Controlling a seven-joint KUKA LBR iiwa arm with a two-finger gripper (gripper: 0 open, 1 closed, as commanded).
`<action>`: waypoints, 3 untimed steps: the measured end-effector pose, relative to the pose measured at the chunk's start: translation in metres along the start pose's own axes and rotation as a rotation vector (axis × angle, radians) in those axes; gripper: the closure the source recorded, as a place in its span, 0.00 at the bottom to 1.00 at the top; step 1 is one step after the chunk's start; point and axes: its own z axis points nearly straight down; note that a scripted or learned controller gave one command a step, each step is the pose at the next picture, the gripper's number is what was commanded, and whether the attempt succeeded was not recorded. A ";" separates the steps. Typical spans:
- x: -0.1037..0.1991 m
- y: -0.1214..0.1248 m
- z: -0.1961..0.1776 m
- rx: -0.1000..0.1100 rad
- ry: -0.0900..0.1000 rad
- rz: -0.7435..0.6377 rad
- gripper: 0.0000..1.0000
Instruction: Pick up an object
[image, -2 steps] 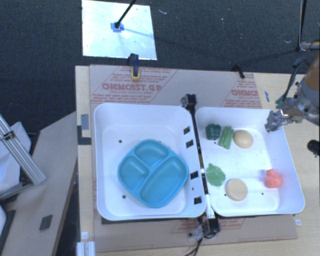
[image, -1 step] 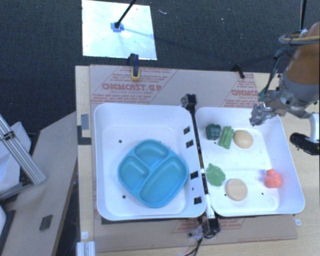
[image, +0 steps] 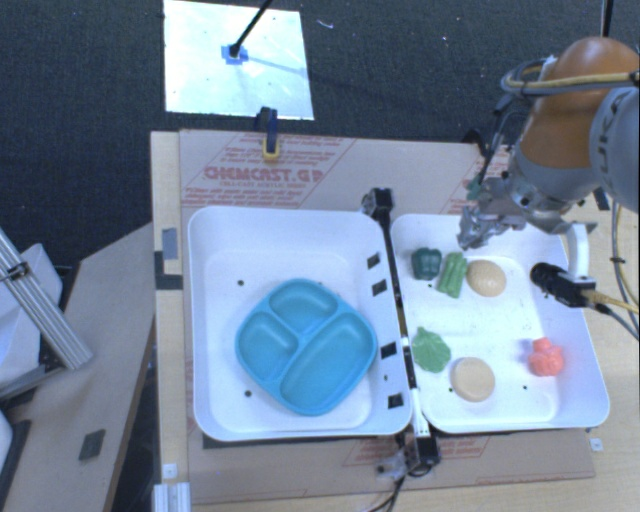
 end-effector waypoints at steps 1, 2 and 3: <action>0.053 0.006 -0.007 0.000 0.001 -0.001 1.00; 0.110 0.009 -0.009 0.000 0.001 -0.001 1.00; 0.152 0.025 -0.001 0.000 0.001 0.001 1.00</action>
